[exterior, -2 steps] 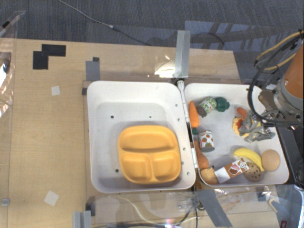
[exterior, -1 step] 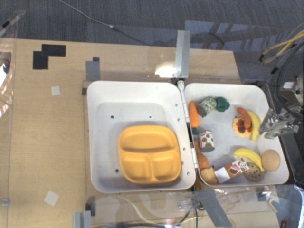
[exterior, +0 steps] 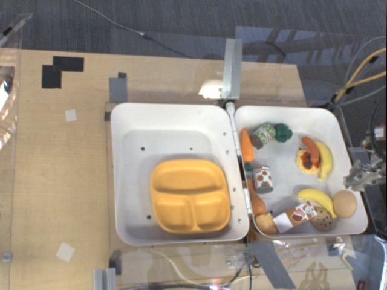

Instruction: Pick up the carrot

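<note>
The wooden bench (exterior: 54, 180) is pale, with black tape patches at its far left corner, and grey carpet lies beyond it. Two white bins sit side by side: the left bin (exterior: 130, 162) carries a yellow divided tray (exterior: 190, 195), the right bin (exterior: 338, 125) is scattered with toy food. The carrot (exterior: 247, 145), orange and slim, lies along the right bin's left wall, pointing away. The gripper (exterior: 363, 177) hangs by that bin's right rim; I cannot tell how it is set.
</note>
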`<move>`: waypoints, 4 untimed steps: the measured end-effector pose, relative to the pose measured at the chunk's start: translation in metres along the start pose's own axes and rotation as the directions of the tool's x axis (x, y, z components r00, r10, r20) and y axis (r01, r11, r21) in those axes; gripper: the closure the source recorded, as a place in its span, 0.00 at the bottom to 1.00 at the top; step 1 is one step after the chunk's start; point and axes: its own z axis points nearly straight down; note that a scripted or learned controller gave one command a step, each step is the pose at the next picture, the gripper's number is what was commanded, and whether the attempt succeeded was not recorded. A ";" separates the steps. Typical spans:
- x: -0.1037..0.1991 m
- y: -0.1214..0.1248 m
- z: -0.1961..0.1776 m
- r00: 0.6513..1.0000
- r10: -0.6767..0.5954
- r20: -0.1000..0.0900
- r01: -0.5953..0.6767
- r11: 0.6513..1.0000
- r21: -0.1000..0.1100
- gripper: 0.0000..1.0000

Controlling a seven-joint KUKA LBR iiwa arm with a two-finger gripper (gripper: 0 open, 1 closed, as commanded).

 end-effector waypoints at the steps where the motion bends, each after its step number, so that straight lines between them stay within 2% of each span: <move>1: -0.001 -0.001 -0.045 0.946 -0.325 0.000 0.325 0.946 0.004 1.00; 2: -0.001 0.001 0.047 0.831 -0.556 0.004 0.556 0.831 -0.002 1.00; 3: -0.016 -0.018 -0.027 0.633 -0.774 -0.001 0.774 0.633 0.003 1.00; 4: -0.029 0.012 0.087 0.204 -0.979 0.008 0.979 0.204 0.000 1.00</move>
